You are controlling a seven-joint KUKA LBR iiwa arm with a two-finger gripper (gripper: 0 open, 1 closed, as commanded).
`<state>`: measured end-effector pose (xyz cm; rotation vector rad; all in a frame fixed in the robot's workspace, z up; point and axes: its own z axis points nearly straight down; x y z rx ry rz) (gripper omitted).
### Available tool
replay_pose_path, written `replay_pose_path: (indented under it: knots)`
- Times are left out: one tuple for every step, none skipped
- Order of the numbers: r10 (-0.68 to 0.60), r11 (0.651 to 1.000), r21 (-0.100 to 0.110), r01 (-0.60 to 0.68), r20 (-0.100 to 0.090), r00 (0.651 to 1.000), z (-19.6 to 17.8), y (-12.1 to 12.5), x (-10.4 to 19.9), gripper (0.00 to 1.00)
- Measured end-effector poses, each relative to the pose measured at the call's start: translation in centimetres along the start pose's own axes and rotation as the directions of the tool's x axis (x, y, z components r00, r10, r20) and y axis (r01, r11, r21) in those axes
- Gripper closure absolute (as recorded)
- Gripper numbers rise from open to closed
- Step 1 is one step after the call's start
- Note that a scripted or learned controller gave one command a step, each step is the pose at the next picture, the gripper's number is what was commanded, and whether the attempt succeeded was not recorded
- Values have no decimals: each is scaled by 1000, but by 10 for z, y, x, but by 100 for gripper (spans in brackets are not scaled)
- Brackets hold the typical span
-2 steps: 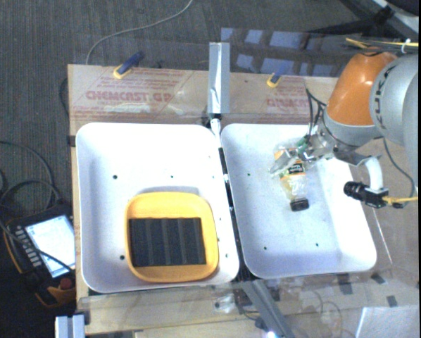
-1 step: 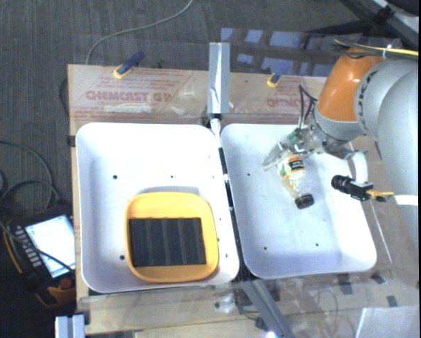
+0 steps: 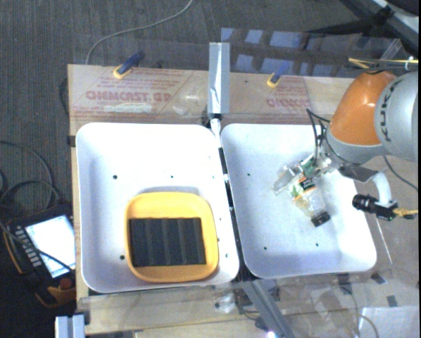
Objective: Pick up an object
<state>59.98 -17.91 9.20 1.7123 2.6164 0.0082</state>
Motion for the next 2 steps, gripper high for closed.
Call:
replay_pose_path:
  knots:
    - [0,1000,-3,0,0,1000,-9,1,1,100]
    - [-23,1000,11,23,-9,1000,-92,49,76,100]
